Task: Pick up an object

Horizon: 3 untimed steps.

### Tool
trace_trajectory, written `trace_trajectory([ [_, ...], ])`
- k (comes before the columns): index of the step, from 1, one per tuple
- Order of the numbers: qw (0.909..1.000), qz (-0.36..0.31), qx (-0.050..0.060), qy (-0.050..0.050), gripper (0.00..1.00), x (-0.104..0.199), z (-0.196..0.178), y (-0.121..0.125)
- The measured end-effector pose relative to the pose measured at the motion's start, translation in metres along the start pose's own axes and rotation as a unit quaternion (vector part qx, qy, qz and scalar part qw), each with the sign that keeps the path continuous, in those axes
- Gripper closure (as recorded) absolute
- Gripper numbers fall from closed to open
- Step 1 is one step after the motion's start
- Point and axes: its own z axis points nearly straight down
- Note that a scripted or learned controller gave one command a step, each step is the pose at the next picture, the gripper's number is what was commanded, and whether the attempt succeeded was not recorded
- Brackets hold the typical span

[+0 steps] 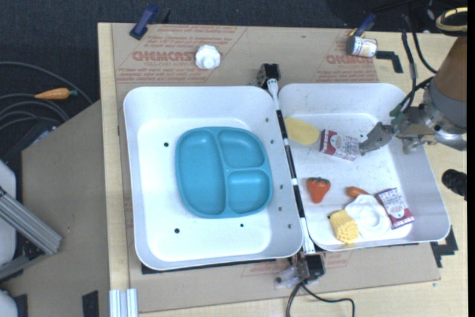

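Camera view: hand (373, 141), seemingly empty and parted, beside a crumpled red-white packet (340, 145).

Two shallow white bins sit side by side on a cardboard-covered bench (171, 48). The left bin (148, 234) holds a blue divided plate (223, 171) near its middle. In the right bin (430, 182), a yellow lemon-shaped piece (302, 131) lies by the left wall, with a red-and-white packet (339, 145) just beside it. A toy strawberry (318, 189) lies lower. Near the front edge are a corn piece (342, 226), a white object (367, 215), an orange piece (356, 192) and a second packet (393, 206). The gripper (373, 139) hangs over the bin's middle, just beside the first packet, nothing between its fingers.
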Motion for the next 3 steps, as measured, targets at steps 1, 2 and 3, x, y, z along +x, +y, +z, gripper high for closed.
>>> trace_trajectory([
  [1, 1.0, 0.0, -0.001, 0.0, 0.0, 0.015, 0.119, 0.043],
  [2, 1.0, 0.001, -0.002, 0.0, 1.0, 0.014, 0.108, 0.044],
  [3, 1.0, 0.001, -0.001, 0.0, 0.0, 0.014, 0.108, 0.043],
])
